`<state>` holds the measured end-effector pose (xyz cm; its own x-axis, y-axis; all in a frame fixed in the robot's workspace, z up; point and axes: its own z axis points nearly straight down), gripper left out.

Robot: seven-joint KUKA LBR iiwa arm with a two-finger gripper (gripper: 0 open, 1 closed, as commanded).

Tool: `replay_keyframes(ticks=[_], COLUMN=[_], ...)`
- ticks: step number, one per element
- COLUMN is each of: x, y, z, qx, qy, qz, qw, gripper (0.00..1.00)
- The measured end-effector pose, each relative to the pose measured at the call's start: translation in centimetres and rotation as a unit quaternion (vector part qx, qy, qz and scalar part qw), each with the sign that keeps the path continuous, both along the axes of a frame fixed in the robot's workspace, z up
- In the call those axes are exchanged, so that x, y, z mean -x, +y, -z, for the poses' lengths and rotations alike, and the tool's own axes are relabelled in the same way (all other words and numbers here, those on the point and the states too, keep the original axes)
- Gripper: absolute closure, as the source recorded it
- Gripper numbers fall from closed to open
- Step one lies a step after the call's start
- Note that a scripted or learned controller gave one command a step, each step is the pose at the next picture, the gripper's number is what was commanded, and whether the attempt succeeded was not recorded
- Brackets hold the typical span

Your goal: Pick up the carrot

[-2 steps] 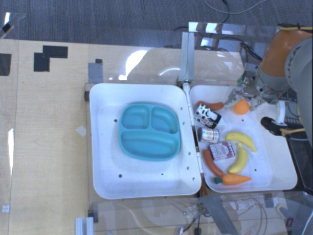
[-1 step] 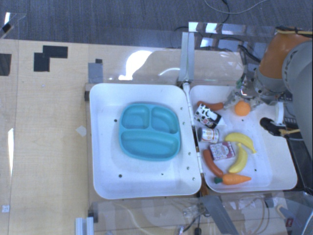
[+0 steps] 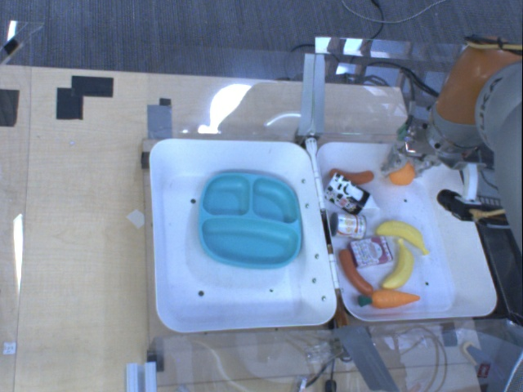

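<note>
The gripper (image 3: 406,155) hangs over the far edge of the right bin (image 3: 466,288), just beside a small orange piece (image 3: 400,175) (whether its fingers are spread or pressed together cannot be told); the carrot (image 3: 392,299) lies well apart at the bin's near edge. A clean pick would likely need a descent across the carrot's width; a red sausage (image 3: 354,271) touches its green end and two bananas (image 3: 402,250) lie close by, while the blue tray (image 3: 249,220) sits in the left bin (image 3: 176,300).
</note>
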<state>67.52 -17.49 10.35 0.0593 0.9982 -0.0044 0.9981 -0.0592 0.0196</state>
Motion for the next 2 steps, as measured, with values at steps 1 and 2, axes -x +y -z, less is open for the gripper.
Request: replay_keyframes(ticks=[1,2], x=[-0.2,0.4], y=[0.1,2.3], z=[-1.3,0.3], qx=[0.0011,-0.0027], qy=[-0.004,0.007], qz=[-0.002,0.019], qw=[1.0,0.9998], gripper=[1.0,1.0])
